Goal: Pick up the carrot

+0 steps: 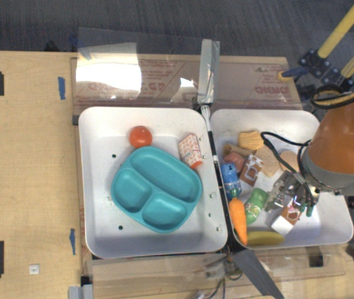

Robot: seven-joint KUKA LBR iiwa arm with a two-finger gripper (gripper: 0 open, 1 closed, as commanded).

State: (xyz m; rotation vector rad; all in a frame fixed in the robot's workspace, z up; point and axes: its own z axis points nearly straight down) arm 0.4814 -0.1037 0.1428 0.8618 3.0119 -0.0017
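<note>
The carrot (237, 220) is orange and lies lengthwise at the front left of the right bin (333, 232), close to the wall between the bins. My gripper (287, 196) hangs low over the middle of that bin, to the right of the carrot and a little behind it, with a green item (255, 203) between them. The wrist with its orange band (346, 143) rises behind the gripper at the right. Nothing shows between the gripper and the carrot touching.
The right bin also holds a yellow piece (264, 237) in front, a blue bottle (229, 178), brown and tan items (250, 139) at the back. In the left bin (96, 185) lie a teal divided plate (157, 189), a red ball (141, 136) and a small carton (191, 149).
</note>
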